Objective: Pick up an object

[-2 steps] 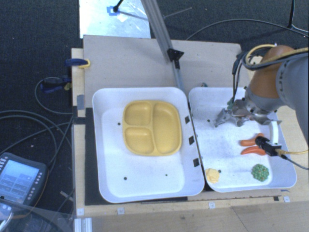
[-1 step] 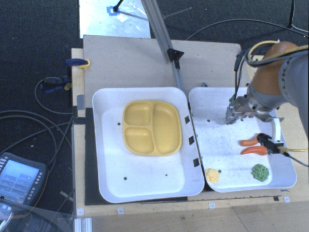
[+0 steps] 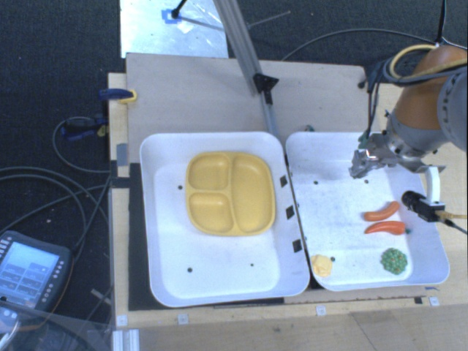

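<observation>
The likeliest things to pick lie loose in the right bin (image 3: 439, 269), toward its near right corner: two orange, chilli-shaped pieces, the upper orange piece (image 3: 382, 212) just above the lower orange piece (image 3: 385, 228), near each other but apart; a green, bumpy broccoli-like piece (image 3: 394, 260) sits below them, and a small pale yellow piece (image 3: 322, 265) rests against the bin's near left edge; they look scattered so that each can be reached from above without crowding, though the two orange pieces lie close enough that a grasp on one might nudge the other; the left bin (image 3: 164, 269) carries a yellow divided plate (image 3: 230, 193) lying flat, three compartments up, apparently a separate item and not the nearest target; the gripper (image 3: 360, 167) hangs over the upper part of the right bin, well apart from every piece and holding nothing; whether its jaws are spread or pressed together I cannot tell; the arm reaches in from the right, orange band above the wrist, tool angled down and leftward.
</observation>
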